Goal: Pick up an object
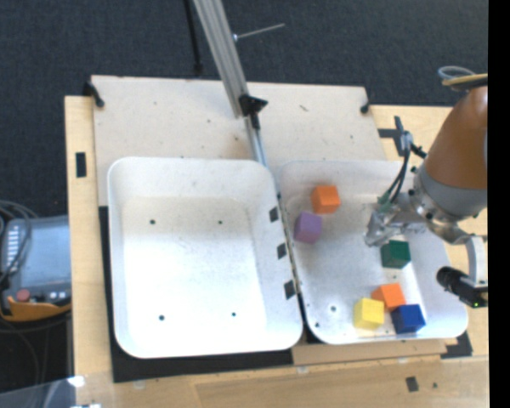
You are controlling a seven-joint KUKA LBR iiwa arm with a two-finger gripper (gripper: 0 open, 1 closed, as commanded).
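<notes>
Two white bins: left bin (195,257), right bin (340,321). Right bin contents: purple cube (308,227) at 9 o'clock, orange cube (325,198) at 11, green cube (396,253) centre-right. Gripper (384,232) hovers just left of green; grip state indiscernible.

Open floor between purple block (308,227) and green block (396,254)

I saw the hand (386,228) low in the right bin (340,330), just above the green cube (397,254).
</notes>
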